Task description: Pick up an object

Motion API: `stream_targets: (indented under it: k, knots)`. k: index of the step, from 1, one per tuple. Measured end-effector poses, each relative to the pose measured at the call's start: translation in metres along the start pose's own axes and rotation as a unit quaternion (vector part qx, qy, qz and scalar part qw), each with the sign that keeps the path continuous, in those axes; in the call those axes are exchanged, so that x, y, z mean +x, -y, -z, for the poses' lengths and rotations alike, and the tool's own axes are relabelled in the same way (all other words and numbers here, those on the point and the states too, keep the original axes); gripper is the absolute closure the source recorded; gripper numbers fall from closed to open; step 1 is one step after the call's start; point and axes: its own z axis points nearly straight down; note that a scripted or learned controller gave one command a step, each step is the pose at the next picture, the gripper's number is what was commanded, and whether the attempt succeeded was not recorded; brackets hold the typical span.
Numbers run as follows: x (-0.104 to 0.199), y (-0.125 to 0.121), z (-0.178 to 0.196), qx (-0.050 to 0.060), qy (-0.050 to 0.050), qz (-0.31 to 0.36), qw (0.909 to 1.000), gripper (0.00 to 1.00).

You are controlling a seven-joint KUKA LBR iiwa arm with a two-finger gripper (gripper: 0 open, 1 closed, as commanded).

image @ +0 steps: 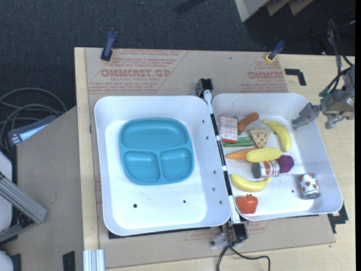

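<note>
Gripper (pixel 307 116) at right bin's (pixel 330 168) far corner, finger spread not discernible, nothing seen held; nearest target banana (pixel 280 133) lies just left of fingertips, so descent risks striking bin wall and missing.

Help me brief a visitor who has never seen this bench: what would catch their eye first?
Probably the blue divided plate, alone in the left bin. Next, the bright toy food crowding the right bin: bananas, corn, a tomato. The gripper sits at that bin's upper right corner.
</note>
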Motion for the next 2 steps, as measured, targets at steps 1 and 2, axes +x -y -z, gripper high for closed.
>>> stream_targets:
  k: [1,2]
  knots:
    - [0.012,-0.018,-0.090,0.001,-0.001,0.000,1.0000,0.00]
    - [0.000,0.009,-0.156,0.001,0.000,0.000,1.0000,0.00]
